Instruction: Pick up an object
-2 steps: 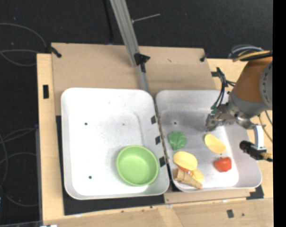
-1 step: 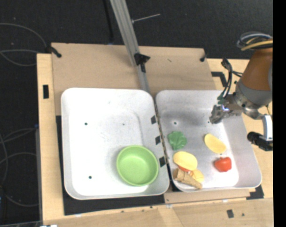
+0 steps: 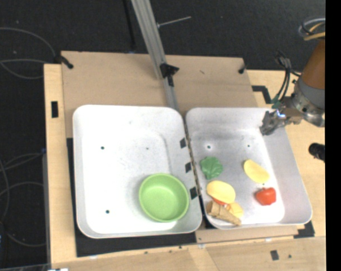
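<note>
Pale tan wooden table (image 3: 55, 168) occupies most of the view, with a darker brown board panel (image 3: 119, 78) laid across its far half. Small black clips or brackets sit at the panel corners and along the table's left edge. A grey metal strut (image 3: 151, 35) rises at a slant from the panel's middle toward the upper edge. Surrounding floor is black carpet-like material (image 3: 46, 16), with thin dark cables (image 3: 12, 44) looping over it at the left. Lighting is even, casting soft shadows.
</note>
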Motion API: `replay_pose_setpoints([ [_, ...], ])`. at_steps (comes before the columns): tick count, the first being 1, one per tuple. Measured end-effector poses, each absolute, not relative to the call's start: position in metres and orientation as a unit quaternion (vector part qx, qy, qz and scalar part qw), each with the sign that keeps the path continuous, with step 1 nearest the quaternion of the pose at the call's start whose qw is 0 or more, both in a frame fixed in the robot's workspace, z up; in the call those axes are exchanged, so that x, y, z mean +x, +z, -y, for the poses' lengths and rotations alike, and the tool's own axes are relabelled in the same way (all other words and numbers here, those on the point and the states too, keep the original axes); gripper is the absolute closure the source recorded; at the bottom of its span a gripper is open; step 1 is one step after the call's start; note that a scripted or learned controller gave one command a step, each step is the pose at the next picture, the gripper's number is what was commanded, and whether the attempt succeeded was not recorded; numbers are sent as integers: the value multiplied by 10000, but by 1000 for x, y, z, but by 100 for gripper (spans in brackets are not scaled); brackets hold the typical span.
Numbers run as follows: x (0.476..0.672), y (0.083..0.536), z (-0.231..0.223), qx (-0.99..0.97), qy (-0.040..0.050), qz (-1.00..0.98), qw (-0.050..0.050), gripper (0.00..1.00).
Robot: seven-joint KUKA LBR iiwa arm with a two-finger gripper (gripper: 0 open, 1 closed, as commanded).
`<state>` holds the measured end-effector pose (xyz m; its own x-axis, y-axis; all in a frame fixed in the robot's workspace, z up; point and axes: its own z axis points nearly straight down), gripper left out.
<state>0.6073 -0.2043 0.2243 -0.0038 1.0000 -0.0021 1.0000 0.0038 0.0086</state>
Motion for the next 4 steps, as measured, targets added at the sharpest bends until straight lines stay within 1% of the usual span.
replay_pose_setpoints([
  [1,605,287,199,7052,25,-7089,40,100],
  [2,604,274,147,7051,-2,-7091,4,100],
  [3,587,264,90,7051,-1,-7091,0,100],
  [4,575,249,38,7052,-1,-7090,0,100],
])
